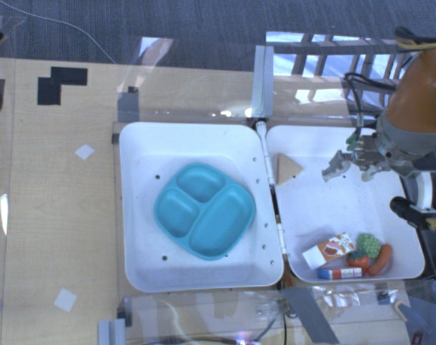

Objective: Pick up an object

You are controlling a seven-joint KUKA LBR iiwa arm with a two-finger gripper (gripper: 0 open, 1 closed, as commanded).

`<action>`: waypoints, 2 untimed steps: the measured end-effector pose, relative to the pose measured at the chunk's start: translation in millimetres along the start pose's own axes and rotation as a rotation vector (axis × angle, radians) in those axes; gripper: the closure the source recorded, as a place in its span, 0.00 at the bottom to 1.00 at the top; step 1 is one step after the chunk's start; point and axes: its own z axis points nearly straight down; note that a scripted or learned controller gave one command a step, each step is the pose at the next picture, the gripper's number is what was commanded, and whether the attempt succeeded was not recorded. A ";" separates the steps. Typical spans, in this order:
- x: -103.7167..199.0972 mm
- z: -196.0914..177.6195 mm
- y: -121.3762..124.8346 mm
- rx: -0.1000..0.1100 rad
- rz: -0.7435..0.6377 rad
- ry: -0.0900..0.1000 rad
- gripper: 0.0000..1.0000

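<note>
Over the right bin (304, 264), up around 1 o'clock of its floor, the gripper (345, 165) hangs off the grey-and-orange arm (417, 106) that comes in from 3 o'clock. Honestly can't make out whether its fingers are spread or pinched, they're just a small blurry metal cluster from this angle, and nothing is visibly sitting between them.

Off at about 9 o'clock from the gripper, near the bin's left wall, there's a small tan wedge-shaped piece (288, 167) lying flat on the white floor, apart from the gripper.

All the pickable stuff is bunched down in the bin's 5 o'clock corner, well apart from the gripper: a little carton with red print (334, 248), a green bumpy thing (369, 246) just beside it at its 3 o'clock, an orange-brown sausage-looking piece (381, 261) tilted against the corner, a small red item (357, 260) tucked between them, and a tube with a blue end (337, 272) lying along the bottom wall. They're touching or near enough to it, hard to separate.

Further out at 9 o'clock, the left bin (138, 264) holds a blue three-compartment plate (205, 210) sitting roughly in its middle, rotated a bit.
</note>
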 end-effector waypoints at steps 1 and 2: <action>-52.8 8.9 -72.9 -0.002 -0.155 -0.001 0.00; -75.6 39.0 -87.5 -0.001 -0.328 -0.001 0.00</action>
